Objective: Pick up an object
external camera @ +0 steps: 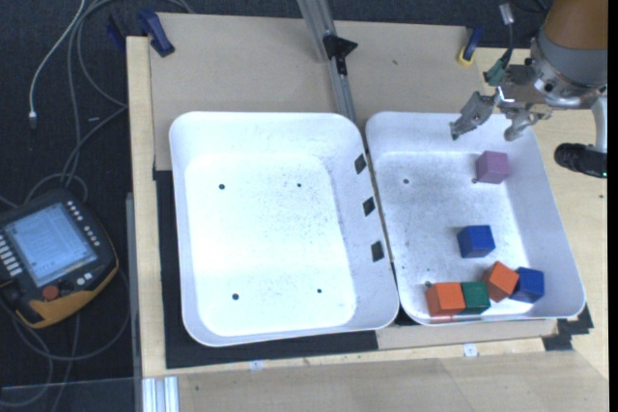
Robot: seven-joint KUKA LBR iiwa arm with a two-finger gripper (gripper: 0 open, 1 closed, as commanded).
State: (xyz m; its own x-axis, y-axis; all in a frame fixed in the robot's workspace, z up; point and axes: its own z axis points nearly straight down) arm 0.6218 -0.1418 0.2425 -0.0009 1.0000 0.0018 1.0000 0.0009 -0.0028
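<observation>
My gripper [486, 128] hangs over the back of the right bin [415, 207], open, with nothing between its fingers. A purple cube [492, 166] lies just in front of it, apart from the fingertips. Further forward sits a blue cube [475, 240]. Along the bin's front edge there is a cluster: an orange cube [445, 298], a green cube [474, 296], another orange cube [502, 279] and a second blue cube [529, 283].
The left bin [193, 207] lies beside the right one, their rims meeting at a divider with black clips [368, 206]. A slanted aluminium rail [314, 5] rises behind the bins. A teach pendant [48, 251] and cables lie off the bench at left.
</observation>
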